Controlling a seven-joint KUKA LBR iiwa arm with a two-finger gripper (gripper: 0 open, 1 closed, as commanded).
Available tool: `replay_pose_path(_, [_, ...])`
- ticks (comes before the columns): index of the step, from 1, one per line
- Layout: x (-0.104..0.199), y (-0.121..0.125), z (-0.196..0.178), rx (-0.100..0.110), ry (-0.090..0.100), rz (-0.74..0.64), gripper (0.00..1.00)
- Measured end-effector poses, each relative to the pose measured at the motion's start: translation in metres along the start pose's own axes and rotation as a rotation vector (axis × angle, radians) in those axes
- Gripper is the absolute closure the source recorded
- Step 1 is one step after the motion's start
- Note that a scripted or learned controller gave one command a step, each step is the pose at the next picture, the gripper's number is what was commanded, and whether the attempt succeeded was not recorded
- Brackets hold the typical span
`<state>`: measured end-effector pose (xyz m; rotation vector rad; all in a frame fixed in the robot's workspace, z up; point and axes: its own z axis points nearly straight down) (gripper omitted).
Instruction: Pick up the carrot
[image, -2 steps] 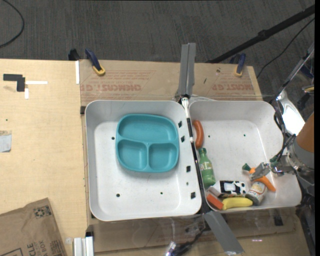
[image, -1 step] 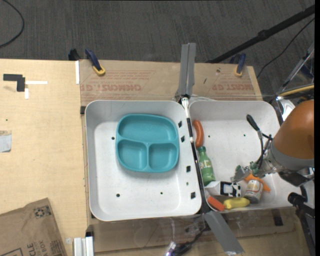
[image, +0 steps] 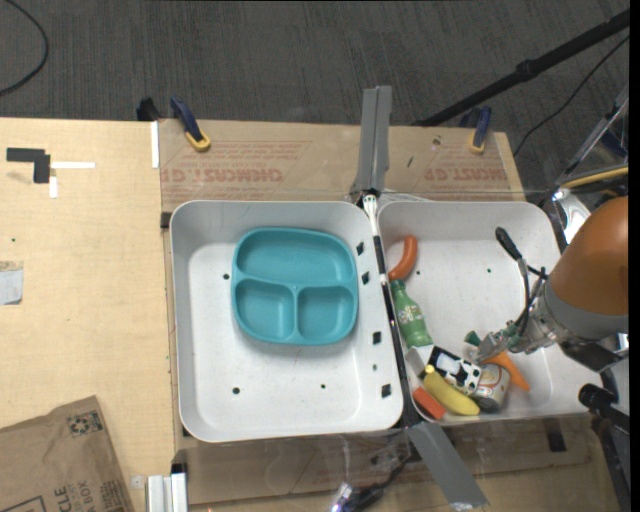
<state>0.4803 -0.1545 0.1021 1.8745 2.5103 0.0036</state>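
The arm (image: 600, 270) runs off the right edge, so most of it's cut off. The gripper (image: 497, 346) sits right over the carrot (image: 512, 370), covering part of it. A red thing (image: 428, 402) is half buried under the banana (image: 449, 393), can't tell what.

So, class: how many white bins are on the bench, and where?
2, side by side. The left bin holds a teal tray; the right bin holds the pile of items, where the gripper reaches in.

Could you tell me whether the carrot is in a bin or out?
In: the carrot lies in the right bin, beside the hand.
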Motion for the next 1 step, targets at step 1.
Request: replay_pose_path(1, [0.073, 0.0364, -0.0984, 0.008, 0.005, 0.073, 1.0])
